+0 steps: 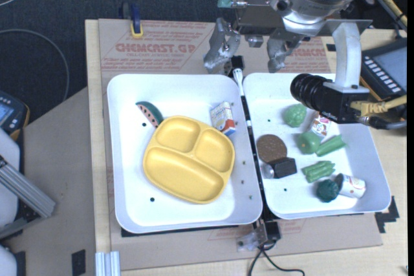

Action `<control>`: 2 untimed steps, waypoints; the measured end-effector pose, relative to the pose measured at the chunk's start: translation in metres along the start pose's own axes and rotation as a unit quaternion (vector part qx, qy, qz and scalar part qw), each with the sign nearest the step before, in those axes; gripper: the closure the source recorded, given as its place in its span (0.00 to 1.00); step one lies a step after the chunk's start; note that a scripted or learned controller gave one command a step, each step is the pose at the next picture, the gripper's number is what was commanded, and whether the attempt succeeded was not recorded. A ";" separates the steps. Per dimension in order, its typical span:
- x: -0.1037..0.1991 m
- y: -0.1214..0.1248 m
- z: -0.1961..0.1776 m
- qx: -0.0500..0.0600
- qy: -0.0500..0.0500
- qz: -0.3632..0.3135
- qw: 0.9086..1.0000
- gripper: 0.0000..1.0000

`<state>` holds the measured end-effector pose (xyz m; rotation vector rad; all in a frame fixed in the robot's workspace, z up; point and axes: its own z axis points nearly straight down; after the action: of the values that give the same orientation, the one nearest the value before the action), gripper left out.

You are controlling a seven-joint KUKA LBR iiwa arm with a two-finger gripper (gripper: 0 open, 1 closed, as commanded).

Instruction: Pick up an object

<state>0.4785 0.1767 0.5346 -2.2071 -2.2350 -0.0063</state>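
My gripper (247, 56) hangs open above the back edge of the bench, over the seam between the two bins, with nothing between its fingers (217, 52). The left bin (123, 139) holds a yellow divided plate (187, 158), a watermelon slice toy (150, 113) and a small carton (222, 117). In the right bin (372, 165) lie a brown round disc (272, 147), a black block (283, 168), several green toy vegetables such as a broccoli piece (295, 115) and a pod (319, 170), and a small white cup (352, 185).
A black cylinder (312, 92) on a white bracket juts over the back of the right bin. A cardboard sheet (162, 42) lies under the bins. A blue and yellow clamp (136, 19) sits at its back left edge.
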 end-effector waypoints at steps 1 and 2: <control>0.050 0.000 0.067 0.005 -0.003 0.004 1.000 0.00; 0.048 0.001 0.053 0.001 -0.001 0.005 1.000 1.00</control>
<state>0.4792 0.2251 0.4818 -2.2194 -2.2236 -0.0031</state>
